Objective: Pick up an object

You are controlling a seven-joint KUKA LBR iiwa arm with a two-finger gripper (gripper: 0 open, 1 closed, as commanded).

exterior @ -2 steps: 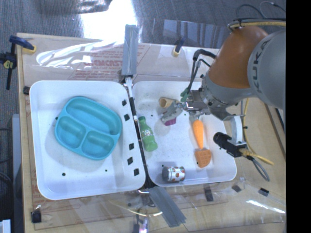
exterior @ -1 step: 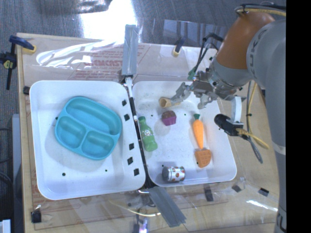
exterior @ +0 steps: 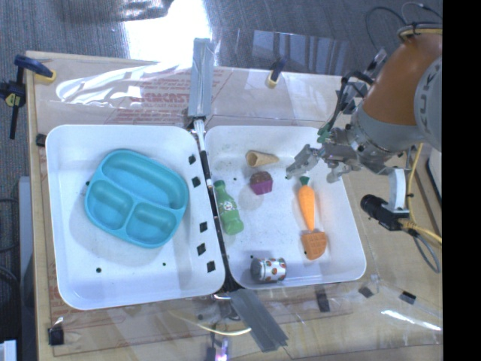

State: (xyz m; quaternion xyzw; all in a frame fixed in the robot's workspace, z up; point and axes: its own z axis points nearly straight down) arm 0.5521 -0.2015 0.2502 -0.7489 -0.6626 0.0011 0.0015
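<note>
arm reaches in low from the right, tool (exterior: 316, 164) open above carrot (exterior: 307, 205).

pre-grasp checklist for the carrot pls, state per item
1. Gripper above right bin: ok.
2. Gripper over toy carrot: not ok, it sits past the carrot's green top.
3. Fingers spread: ok, nothing between them.
4. Carrot clear of purple toy and green bottle: ok.
5. Carrot clear of orange piece: not ok, they look like they touch.
6. Gripper height above bin floor: cannot tell.
</note>
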